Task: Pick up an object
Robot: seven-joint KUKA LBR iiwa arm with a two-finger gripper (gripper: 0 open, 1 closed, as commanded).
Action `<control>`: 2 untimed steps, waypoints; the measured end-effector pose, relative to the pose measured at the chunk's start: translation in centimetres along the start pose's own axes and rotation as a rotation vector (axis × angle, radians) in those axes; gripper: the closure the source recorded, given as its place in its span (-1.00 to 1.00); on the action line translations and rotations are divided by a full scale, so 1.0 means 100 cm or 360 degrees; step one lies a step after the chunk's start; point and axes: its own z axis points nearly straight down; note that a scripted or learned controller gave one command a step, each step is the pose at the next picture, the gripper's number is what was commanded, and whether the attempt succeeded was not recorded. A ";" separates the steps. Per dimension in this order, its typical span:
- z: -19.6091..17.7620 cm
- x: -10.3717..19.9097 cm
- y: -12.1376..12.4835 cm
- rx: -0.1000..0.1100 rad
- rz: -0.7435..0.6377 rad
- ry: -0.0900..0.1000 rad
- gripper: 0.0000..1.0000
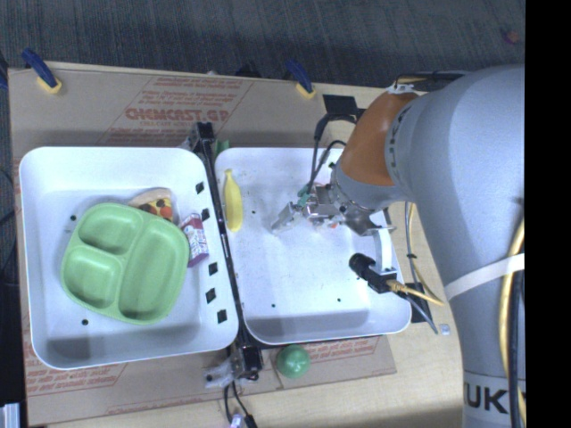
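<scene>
Lying against the left wall of the right bin (303,328), just right of centre in the frame, the yellow banana (232,201) looks like the nearest thing to go for; it runs lengthwise along the divider and nothing sits on it. The tool (287,218) hangs over the same bin's middle, a little to the banana's right and apart from it, with nothing between its tips. How wide it stands I cannot tell from here; the metal parts blur together.

To do this well I'd say shift toward frame left until centred over the fruit, turn the wrist so the closing line crosses its narrow width, then drop straight down. The wall beside it leaves little room, so the left tip may catch the rim.

In the left bin (36,239) sit a green divided plate (125,261) and a small packet (195,237).
</scene>
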 end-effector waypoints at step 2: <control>0.000 0.006 -0.012 0.0002 -0.0004 0.0002 -1.00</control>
